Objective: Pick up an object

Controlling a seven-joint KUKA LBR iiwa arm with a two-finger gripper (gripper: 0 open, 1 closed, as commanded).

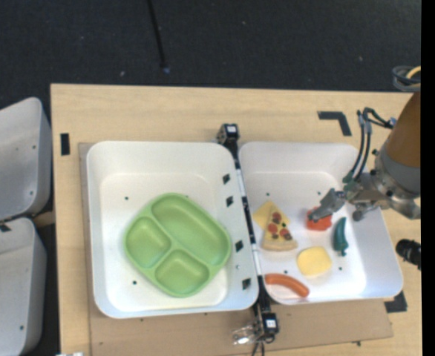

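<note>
Pale wood bench [165, 110] on dark floor, two glossy white bins. Left bin [99, 199]: green three-part tray [177, 245]. Right bin [373, 265]: pizza wedge [275, 228], yellow lump [314, 262], sausage [286, 285] near front edge, teal pepper [341, 236]. Gripper [321, 216] low over a red piece [319, 224] mid-bin, grip impossible to judge.

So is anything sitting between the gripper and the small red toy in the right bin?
Nothing visible does. The gripper sits directly over the small red toy, with the dark green toy just beside it.
</note>
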